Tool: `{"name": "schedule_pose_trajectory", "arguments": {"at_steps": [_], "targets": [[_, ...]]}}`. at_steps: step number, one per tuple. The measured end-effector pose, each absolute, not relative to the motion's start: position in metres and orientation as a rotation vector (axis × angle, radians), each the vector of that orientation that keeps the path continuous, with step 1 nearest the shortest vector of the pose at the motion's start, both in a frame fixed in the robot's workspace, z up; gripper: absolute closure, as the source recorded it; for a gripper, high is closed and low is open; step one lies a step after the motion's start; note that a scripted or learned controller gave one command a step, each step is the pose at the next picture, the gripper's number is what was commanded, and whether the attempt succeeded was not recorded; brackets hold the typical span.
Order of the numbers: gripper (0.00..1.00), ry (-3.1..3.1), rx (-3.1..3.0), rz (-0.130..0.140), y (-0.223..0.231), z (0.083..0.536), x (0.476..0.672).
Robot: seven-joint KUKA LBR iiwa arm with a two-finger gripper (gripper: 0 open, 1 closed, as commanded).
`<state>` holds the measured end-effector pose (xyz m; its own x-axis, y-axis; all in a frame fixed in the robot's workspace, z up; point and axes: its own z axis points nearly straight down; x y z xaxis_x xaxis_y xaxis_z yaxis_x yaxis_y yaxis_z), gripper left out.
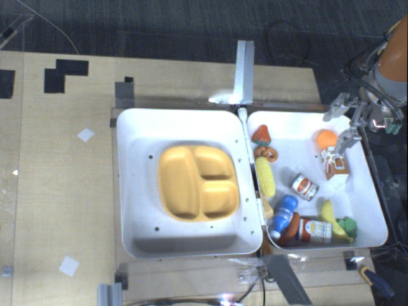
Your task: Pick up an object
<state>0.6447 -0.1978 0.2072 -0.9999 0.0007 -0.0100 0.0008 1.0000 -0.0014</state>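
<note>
Camera view: task looks barely begun, by my read. Nothing is lifted; every object sits on a bin floor.

The hand (344, 121) is over the far right corner of the right bin (290, 123). Its two fingers are spread apart with nothing between them. One fingertip (347, 139) reaches down toward the orange ball (327, 138) and looks close to it or just touching; contact can't be confirmed from this angle.

Candidates, all in the right bin:
- orange ball near the far right corner, with a small white-and-brown box (336, 166) just beside it toward the near edge
- strawberry (260, 134), pretzel (266, 152) and corn cob (265, 176) in a line along the left wall
- small can (305, 187) mid-bin
- blue bottle (283, 212), ketchup bottle (312, 230), banana (328, 210) and a green piece (347, 227) clustered along the near edge

The left bin (134, 171) holds a yellow divided tray (197, 182) at its centre, well apart from the hand.

Left to do: commit to a target (the ball or box is nearest), descend, close, lift. So the whole grasp is pending.
</note>
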Motion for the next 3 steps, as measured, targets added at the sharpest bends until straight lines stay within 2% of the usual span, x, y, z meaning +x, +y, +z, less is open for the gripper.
{"name": "schedule_pose_trajectory", "arguments": {"at_steps": [1,2,3], "targets": [[0.00,3.102,0.442,0.000,-0.205,0.154,0.613],[0.00,2.969,0.998,0.001,-0.201,0.143,0.614],[0.00,2.852,1.299,0.002,-0.205,0.150,0.606]]}}
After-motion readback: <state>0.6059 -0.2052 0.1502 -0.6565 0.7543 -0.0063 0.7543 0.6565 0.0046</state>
